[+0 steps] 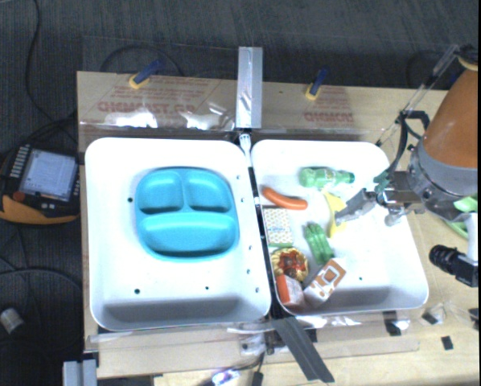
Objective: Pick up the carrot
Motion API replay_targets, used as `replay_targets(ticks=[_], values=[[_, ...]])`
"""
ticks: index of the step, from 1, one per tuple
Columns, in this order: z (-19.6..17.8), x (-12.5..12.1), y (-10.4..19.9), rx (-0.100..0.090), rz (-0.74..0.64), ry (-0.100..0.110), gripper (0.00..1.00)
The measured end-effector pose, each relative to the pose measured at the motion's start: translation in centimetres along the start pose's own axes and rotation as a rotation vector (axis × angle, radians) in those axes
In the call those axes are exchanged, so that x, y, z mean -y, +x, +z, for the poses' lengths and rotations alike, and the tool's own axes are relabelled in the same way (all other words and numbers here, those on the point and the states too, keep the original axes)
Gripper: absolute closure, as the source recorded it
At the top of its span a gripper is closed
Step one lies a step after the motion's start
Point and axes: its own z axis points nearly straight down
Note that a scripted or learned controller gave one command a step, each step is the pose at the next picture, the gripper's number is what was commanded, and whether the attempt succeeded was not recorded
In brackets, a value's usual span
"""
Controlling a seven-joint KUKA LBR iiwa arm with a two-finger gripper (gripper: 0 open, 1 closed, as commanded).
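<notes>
- Blue tray (186, 215) sits in the left bin (112, 296), well apart from the work and no part of this move.
- Orange carrot (283, 199) lies in the right bin (393, 284), close to the wall shared with the left bin, in the upper half. Its long axis runs roughly from 10 o'clock to 4 o'clock, nearly level across the view.
- Near it: a green bottle (326, 176) at about 2 o'clock from the carrot, a card (278, 227) just below it at 6 o'clock, a green vegetable (318, 242) at 4 o'clock, and a yellow piece (335, 207) between the carrot and the gripper.
- Gripper (355, 208) hangs over the bin's right half, its dark tip pointing toward 8 o'clock. The carrot lies at about 9 o'clock from it, near but apart, with the yellow piece in the way. Whether the tip is parted or together I cannot tell; nothing visibly sits in it.
- Arm (458, 127) leans in from 3 o'clock, orange band over the bench edge, wrist low above the bin rim.
- My judgement: the move needs travel toward 9 o'clock and a grasp set across the carrot's long axis.
</notes>
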Motion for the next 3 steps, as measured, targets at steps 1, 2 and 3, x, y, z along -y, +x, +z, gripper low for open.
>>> replay_targets(ticks=[1, 2, 3], values=[[6.7, -0.7, 1.5, 0.000, -0.020, 0.002, 0.00], [9.1, -5.5, 5.0, -0.001, 0.180, 0.003, 0.00], [15.3, -7.6, 1.5, 0.001, -0.034, 0.003, 0.00]])
